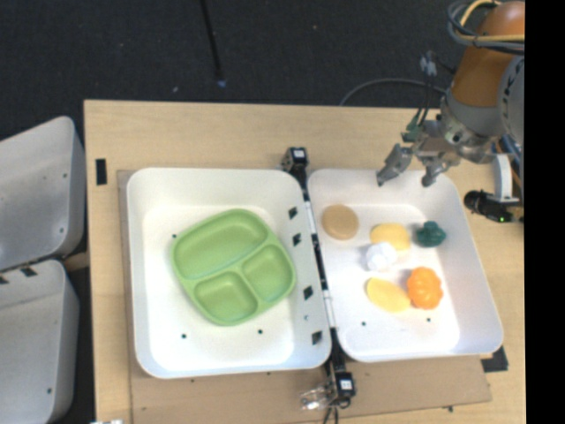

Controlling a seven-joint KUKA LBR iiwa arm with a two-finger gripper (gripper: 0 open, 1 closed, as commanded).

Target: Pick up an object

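Divided tray (233, 265) in left bin (141, 263) (toys (389, 235) right)

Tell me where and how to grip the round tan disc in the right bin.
Grip the tan disc across its width at the rim, coming straight down. It lies flat with bare bin floor around it, apart from the yellow piece and white lump. The gripper hangs open above the bin's far edge, probably a short move away.

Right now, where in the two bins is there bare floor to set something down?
Left bin: bare floor rings the green tray, widest along the near edge. Right bin: free along the near edge, below the orange piece. Its middle is crowded with small items.
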